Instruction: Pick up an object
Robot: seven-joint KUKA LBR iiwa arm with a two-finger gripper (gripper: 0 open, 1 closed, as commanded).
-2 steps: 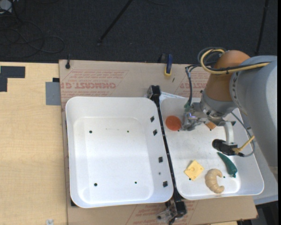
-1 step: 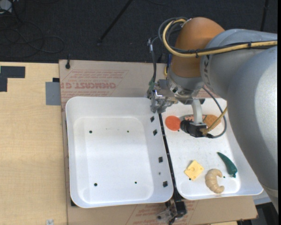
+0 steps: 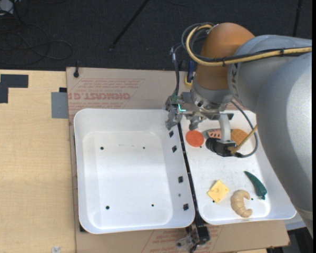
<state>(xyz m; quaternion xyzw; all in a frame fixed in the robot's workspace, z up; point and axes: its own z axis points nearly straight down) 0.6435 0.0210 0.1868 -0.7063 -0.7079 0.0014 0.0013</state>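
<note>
Right of centre in the frame, the two-finger gripper [image 3: 192, 121] is hung over the far end of the right white bin [image 3: 276, 210], just beside the round red disc [image 3: 195, 138]. Whether anything is clamped cannot be told. A slice-shaped piece [image 3: 219, 134], a yellow cheese wedge [image 3: 218, 191], a tan croissant-like toy [image 3: 242, 203] and a green pepper [image 3: 256, 185] are seen lower in that bin. The approach step seems in hand; a descent centred on the disc is called for next.
</note>
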